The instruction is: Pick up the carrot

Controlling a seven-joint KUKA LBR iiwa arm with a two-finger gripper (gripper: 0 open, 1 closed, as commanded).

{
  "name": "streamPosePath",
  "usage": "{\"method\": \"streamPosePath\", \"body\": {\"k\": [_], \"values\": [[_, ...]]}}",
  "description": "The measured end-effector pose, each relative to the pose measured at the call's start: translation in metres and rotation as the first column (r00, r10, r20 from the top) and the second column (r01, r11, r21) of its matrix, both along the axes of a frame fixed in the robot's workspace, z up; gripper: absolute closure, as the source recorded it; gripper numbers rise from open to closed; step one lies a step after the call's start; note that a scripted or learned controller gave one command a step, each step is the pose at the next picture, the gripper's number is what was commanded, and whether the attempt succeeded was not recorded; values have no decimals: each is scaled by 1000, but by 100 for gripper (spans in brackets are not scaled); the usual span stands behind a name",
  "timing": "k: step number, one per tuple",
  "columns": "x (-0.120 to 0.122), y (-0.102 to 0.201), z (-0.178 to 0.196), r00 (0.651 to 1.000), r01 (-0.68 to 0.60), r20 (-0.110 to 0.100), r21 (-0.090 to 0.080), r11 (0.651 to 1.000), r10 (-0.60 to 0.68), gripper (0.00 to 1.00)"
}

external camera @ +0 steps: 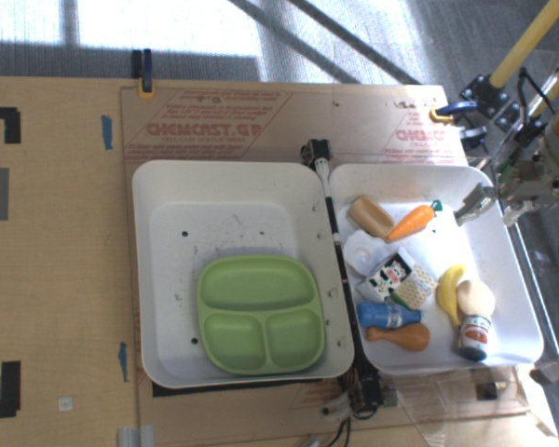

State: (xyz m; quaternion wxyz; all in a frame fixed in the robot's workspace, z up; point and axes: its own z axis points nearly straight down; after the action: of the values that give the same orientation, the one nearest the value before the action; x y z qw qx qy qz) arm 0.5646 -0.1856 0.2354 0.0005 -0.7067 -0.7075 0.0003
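Observation:
The carrot [412,222], orange with a green top, lies in the right bin [517,291] near its back, tilted with the green end up to the right. It rests beside a tan bread roll [370,215]. My gripper [492,210] hangs over the bin's back right part, to the right of the carrot and apart from it. Its fingers [471,208] stand open with nothing between them.
The right bin also holds a white lid [362,250], a black-and-white carton [388,275], a banana [449,292], a blue bottle [388,317], a brown drumstick [401,336] and a small jar [473,336]. A green divided plate [261,313] lies in the left bin [168,212].

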Motion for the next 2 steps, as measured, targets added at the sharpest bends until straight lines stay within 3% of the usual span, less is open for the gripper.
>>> {"method": "streamPosePath", "body": {"k": [1,2], "values": [[32,-29,-135,997,-77,-10,18,997,77,0],[95,0,-148,998,43,-48,-10,999,-44,0]]}}
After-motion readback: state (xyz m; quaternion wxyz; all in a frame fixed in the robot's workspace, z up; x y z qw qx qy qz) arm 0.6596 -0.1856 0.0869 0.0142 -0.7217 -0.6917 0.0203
